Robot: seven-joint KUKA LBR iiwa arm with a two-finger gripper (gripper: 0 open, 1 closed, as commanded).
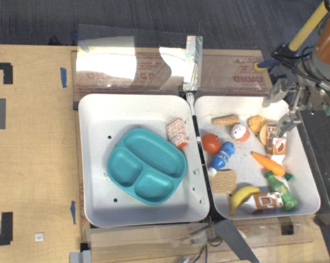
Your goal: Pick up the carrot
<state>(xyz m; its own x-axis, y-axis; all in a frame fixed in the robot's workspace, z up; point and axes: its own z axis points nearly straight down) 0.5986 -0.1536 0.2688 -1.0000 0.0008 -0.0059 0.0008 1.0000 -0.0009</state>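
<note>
The carrot, orange with a green top, lies flat in the right bin, pointing up-left near the bin's right wall. My gripper hangs over the bin's upper right corner, above and apart from the carrot. Its fingers are spread and nothing is between them. A small brown and white carton sits between the gripper and the carrot.
The right bin also holds a tomato, a blue bottle, a cracker, a banana, a brown carton, a bread roll and a white ball. The left bin holds a teal divided plate and a small box.
</note>
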